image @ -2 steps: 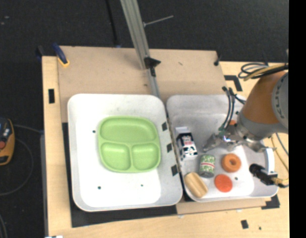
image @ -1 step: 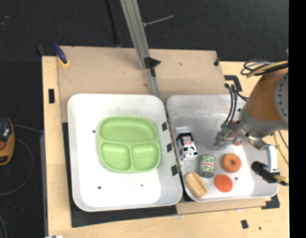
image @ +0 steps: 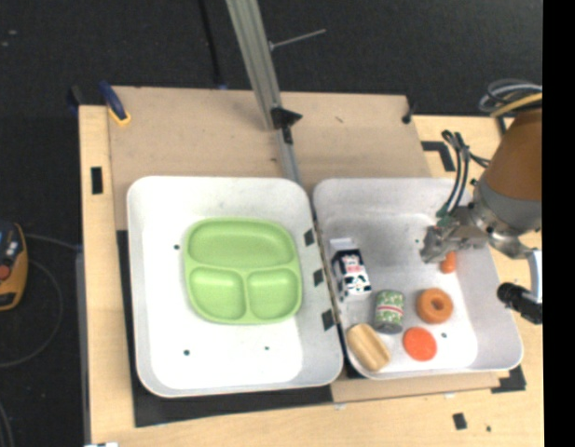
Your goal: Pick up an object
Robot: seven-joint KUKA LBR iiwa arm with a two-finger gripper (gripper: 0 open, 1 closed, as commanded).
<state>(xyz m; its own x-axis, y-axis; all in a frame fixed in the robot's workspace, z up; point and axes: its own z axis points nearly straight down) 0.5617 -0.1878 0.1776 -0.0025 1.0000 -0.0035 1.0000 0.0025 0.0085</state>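
The right bin holds several small items: a black-and-white carton, a green can, an orange doughnut, a red-orange round piece, a tan bread roll and a small orange piece. My gripper hangs over the right part of that bin, just above the small orange piece. The piece lies right below the fingertips; whether they touch it I cannot tell.
The left bin carries a green three-compartment plate. A grey metal post rises behind the bins. The arm's orange band is at the right edge.
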